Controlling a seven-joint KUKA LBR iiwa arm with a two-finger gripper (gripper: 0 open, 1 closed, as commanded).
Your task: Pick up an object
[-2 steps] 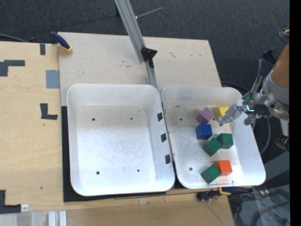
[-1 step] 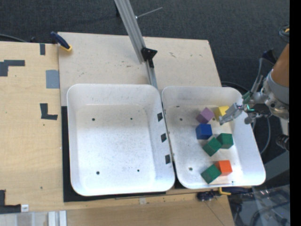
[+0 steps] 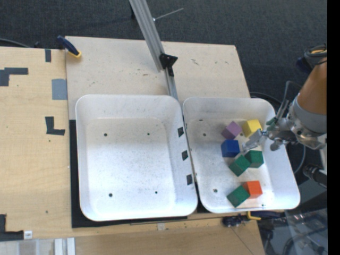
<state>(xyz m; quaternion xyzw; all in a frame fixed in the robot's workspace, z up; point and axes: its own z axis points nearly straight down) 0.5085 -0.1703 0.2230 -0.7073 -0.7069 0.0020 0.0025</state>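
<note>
The gripper [image 3: 254, 141] hangs low over the blocks by the right bin's [image 3: 212, 193] far right edge, between the yellow block [image 3: 252, 126] and green block [image 3: 255, 158], probably to grab one.

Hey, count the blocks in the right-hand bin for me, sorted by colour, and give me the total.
Green blocks: 3
Purple block: 1
Yellow block: 1
Blue block: 1
Orange block: 1
Total: 7
</note>
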